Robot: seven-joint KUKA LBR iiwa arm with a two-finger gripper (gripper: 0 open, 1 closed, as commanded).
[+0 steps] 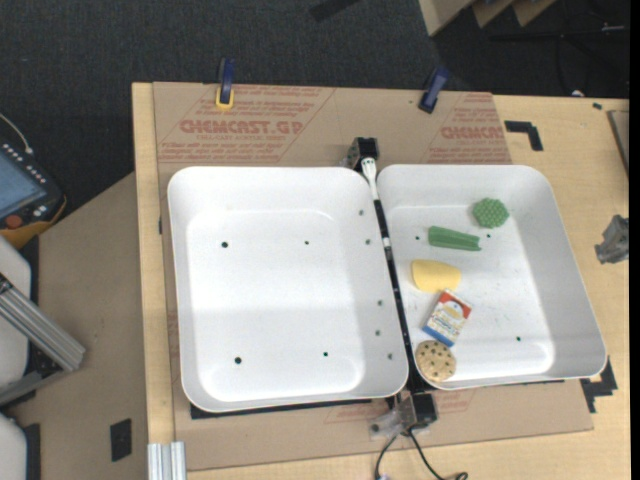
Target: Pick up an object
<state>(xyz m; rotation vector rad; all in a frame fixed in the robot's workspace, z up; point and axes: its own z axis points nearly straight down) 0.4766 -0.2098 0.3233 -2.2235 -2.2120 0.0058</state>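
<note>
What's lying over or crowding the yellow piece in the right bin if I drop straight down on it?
Nothing lies on the yellow piece. The green stick sits apart above it in the view; the small box lies very close below, near its lower right corner. Its left side faces bare floor of the right bin.

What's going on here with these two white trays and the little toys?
Nothing is being handled at this moment. Two shallow white bins sit side by side on a cardboard-covered bench. The right bin holds five small items: a round green piece, a green stick, a yellow wedge, a small colourful packet and a cookie at the near edge. All five lie loose, waiting to be picked. The left bin sits beside it.
</note>
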